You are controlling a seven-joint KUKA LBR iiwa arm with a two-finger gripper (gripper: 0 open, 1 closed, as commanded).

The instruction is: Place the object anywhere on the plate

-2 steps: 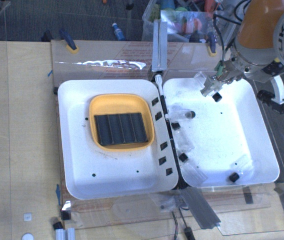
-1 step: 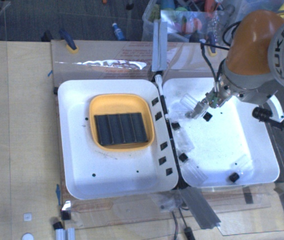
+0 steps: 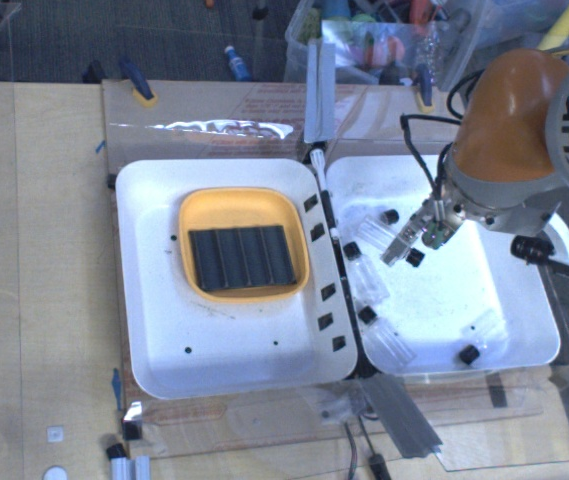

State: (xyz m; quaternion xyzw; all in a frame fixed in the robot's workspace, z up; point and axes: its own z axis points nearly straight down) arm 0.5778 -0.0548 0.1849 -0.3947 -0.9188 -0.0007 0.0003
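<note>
Dark ridged block [image 3: 243,257] already on yellow plate [image 3: 192,213] — well left of gripper [image 3: 399,251], over right bin [image 3: 524,343]. Grip state: cannot tell. Placement apparently done — little left.

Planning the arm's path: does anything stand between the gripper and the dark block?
Only the joined bin rims, with black clips, run between the gripper over the right bin and the block, which lies on the plate in the left bin.
</note>
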